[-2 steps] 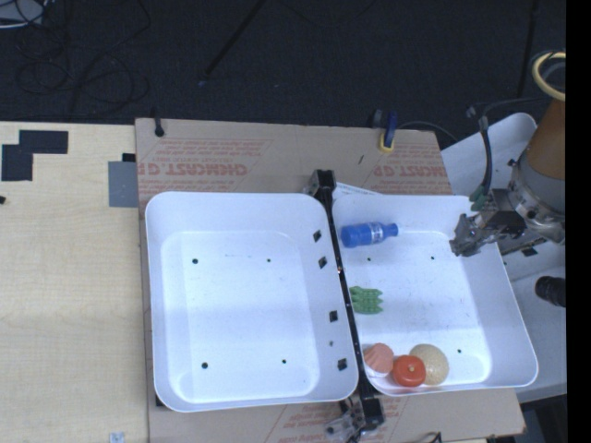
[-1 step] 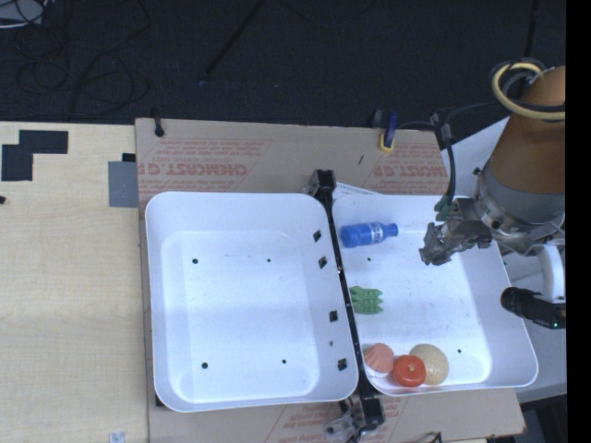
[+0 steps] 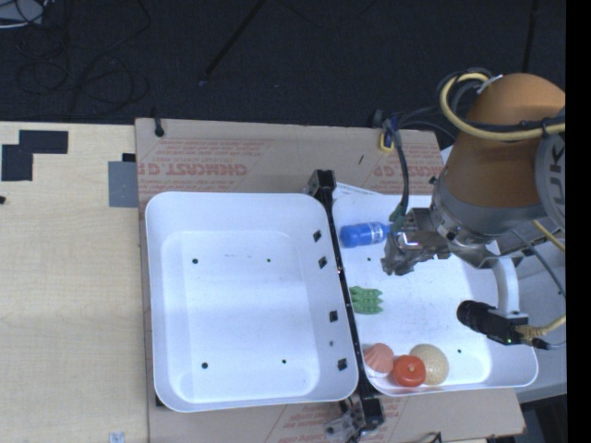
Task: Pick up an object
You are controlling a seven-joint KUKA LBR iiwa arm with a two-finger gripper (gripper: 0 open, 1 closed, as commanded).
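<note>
White plastic walled the right bin (image 3: 517,377) beneath my gripper (image 3: 403,258), which hung over its far end just beside a blue bottle (image 3: 362,234); whether it was open I could not tell. A green toy (image 3: 366,300) lay mid-bin (against the divider), and a red piece (image 3: 408,370) sat between pink (image 3: 377,356) and tan (image 3: 432,362) ones at the near rim.

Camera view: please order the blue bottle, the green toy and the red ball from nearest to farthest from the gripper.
Measured from the gripper in the right bin:
1. Blue bottle, just left of it, slightly toward the back.
2. Green toy, left and nearer the front, beside the divider.
3. Red ball, at the front edge.
</note>
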